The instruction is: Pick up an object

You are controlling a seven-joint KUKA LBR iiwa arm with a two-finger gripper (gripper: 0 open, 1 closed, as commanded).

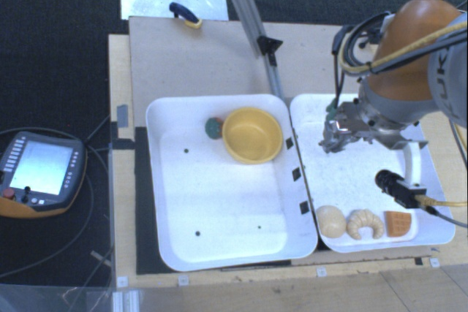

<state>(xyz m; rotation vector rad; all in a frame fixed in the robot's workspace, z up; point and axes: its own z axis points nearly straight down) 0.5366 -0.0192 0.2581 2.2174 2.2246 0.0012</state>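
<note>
1. My arm (417, 62), grey with an orange band above the wrist, reaches in from the right and hangs over the right-hand shallow white bin (439, 226).
2. My two-finger gripper (335, 137) sits over the upper left part of that bin, near its inner wall. It reads as a metallic cluster; I cannot tell whether it is spread or pressed together, and I see nothing between its tips.
3. A small black cylindrical unit (395, 188) with a yellow cable hangs off the wrist, lower and to the right of the gripper.
4. Along the near edge of the right bin lie three candidate objects in a row: a pale cream egg-shaped piece (330, 221), a beige ridged croissant-shaped piece (365, 223), and an orange wedge-like block (398, 223). The egg shape and the croissant shape sit just beside each other; the orange block is just beside the croissant shape. All three are well apart from the gripper.
5. The left-hand shallow white bin (219, 230) holds a round yellow bowl (252, 135) in its upper right part, upright. A small dark green ball-like object (213, 128) touches the bowl's left side.
6. Both bins rest side by side on a tan board bench (190, 55).
7. Off the bench to the left, a grey and orange handheld control pendant (40, 173) with a lit screen lies on the dark floor.
8. A slanted metal pole (245, 4) crosses the bench top toward the gap between the bins.
</note>
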